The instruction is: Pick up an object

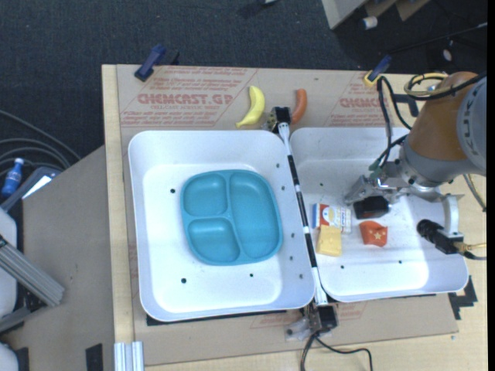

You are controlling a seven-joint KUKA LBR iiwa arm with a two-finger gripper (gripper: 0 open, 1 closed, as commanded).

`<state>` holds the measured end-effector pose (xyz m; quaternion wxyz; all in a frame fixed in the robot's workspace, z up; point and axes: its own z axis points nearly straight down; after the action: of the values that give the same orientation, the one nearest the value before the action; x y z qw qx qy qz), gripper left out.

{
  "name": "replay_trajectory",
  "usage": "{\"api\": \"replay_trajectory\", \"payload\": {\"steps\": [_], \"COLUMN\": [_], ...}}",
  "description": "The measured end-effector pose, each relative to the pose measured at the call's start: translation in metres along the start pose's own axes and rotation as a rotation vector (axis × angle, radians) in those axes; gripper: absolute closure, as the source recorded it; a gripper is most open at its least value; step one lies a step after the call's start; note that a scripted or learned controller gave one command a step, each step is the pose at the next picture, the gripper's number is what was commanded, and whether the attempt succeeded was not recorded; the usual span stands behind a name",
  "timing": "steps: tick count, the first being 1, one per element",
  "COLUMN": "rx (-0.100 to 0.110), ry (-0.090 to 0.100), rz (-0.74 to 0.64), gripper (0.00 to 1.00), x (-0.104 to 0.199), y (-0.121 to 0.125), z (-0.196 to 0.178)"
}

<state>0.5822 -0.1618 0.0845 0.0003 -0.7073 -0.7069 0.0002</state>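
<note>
I see two-finger gripper [373, 204] low in right white bin [402, 273], grip state unclear. Small red block [374, 234] just below, mid-bin. I'd centre over it, descend straight, avoid yellow wedge [330, 242].

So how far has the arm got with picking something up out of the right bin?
Nothing looks picked up yet. In hand: the gripper is low in the right bin, just above the red object. Whether it has closed on anything, the view does not settle. The red object, the yellow block and the small carton all lie on the bin floor. Left: the grasp and lift.
</note>
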Motion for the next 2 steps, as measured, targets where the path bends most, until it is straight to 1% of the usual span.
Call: {"api": "replay_trajectory", "payload": {"steps": [1, 2], "rx": [-0.002, -0.002], "ry": [0.0, 0.0], "rz": [0.0, -0.002], "gripper": [1.0, 1.0], "x": [0.0, 0.077], "y": [0.001, 0.009], "z": [-0.01, -0.118]}}
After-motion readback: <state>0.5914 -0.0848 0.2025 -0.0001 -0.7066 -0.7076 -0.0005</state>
